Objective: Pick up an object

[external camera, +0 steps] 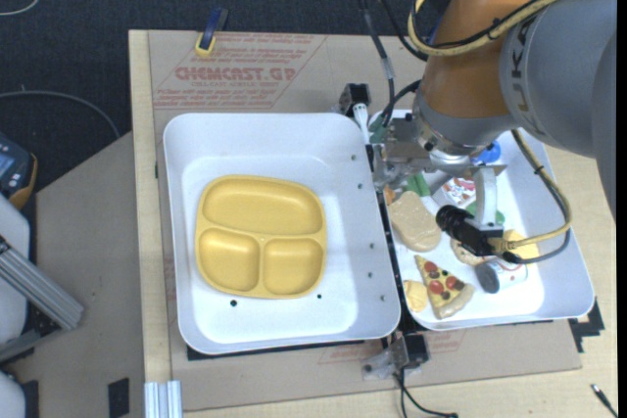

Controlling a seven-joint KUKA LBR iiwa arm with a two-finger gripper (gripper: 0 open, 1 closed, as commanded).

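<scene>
Reaching in from the right, the grey arm with its orange band hangs over the right shallow white bin (560, 261), with the gripper (391, 179) low at that bin's left edge, near the wall shared with the left shallow white bin (184, 173). From this angle the wrist covers the gripper, so I cannot tell whether it is spread or pressed together, and nothing can be seen held in it. The things to pick lie in the right bin. A tan oval bread-like piece (415, 224) sits just below the gripper, and a small green piece (421, 183) is just beside the gripper. A toy pizza slice with red toppings (442, 287) lies near the bin's front wall. A red-and-white item (460, 190) and a blue item (490, 154) lie partly under the arm, too hidden to identify. The left bin holds a yellow three-compartment plastic plate (261, 236), lying flat near its middle. Both bins rest on a brown cardboard sheet printed in red (245, 66), with a yellow-and-blue clip (209, 33) at its far edge.
</scene>
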